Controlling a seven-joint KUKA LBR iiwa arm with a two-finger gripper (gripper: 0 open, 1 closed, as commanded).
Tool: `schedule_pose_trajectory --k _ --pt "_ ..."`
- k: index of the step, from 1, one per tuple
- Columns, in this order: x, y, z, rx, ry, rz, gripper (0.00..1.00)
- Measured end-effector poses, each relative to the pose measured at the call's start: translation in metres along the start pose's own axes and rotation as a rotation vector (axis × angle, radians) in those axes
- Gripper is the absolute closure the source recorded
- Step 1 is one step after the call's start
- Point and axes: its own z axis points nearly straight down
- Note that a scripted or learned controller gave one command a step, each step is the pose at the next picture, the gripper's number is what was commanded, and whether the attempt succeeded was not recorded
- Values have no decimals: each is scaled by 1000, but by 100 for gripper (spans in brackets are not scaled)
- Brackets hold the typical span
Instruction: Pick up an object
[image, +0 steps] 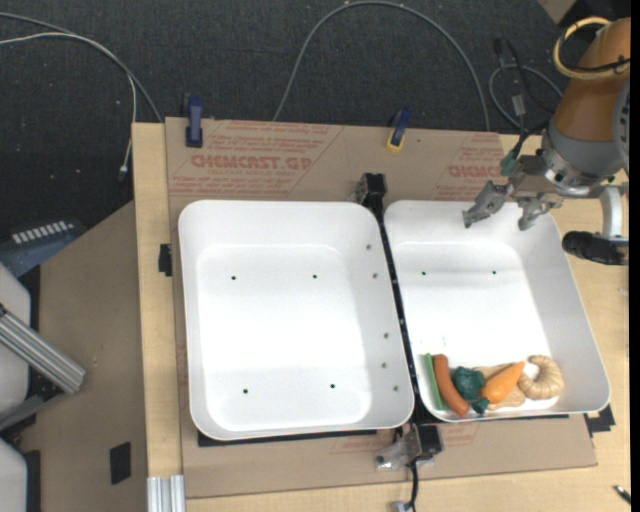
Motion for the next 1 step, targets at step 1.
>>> schedule_pose_trajectory --k 1 --pt "-49 8 111 11 2 3 0"
